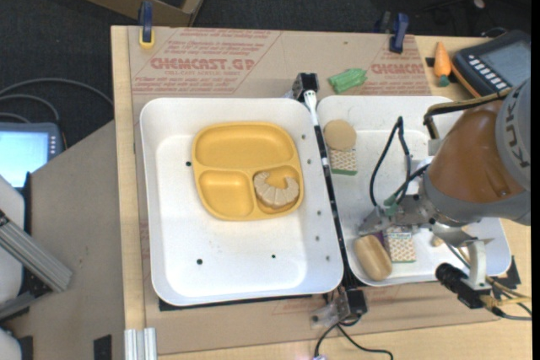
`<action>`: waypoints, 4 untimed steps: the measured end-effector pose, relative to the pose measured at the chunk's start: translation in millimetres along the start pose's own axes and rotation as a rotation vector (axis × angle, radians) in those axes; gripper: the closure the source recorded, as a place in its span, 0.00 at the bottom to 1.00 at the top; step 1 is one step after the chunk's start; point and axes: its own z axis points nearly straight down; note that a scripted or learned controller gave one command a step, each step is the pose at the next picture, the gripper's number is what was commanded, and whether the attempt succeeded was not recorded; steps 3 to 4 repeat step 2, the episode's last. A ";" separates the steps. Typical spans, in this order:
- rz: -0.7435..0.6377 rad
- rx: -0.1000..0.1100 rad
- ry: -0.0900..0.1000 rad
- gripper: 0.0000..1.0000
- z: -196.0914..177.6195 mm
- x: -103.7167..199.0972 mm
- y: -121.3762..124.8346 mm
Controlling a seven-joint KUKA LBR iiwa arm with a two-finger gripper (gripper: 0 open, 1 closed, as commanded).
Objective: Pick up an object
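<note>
Listing from frame left: yellow divided plate point(245, 169) in the left bin point(169, 206), holding a tan piece point(274, 188); right bin point(363, 274), lower centre, bread-like roll point(373, 255), probably light and soft, best pinched across its width; gripper point(396, 223) just above it, state unreadable to me.

Two white bins side by side: left bin point(169, 206), right bin point(371, 110). One yellow divided plate point(232, 152) with three compartments, in the left bin. One round tan piece point(277, 188) in the plate's lower right compartment. One tan ball point(340, 133) in the right bin, touching one patterned block point(343, 160). One brown loaf-shaped piece point(373, 256) beside a second patterned block point(402, 247). One green thing point(347, 80) on the bench. Two blue clamps: point(146, 21), point(397, 31).
</note>
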 end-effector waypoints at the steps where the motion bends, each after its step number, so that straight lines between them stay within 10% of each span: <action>1: -0.001 -0.009 -0.004 1.00 -10.8 -0.4 3.4; 2: -0.013 -0.018 0.000 1.00 -106.1 72.3 32.9; 4: -0.013 -0.018 0.000 1.00 -106.1 72.3 32.9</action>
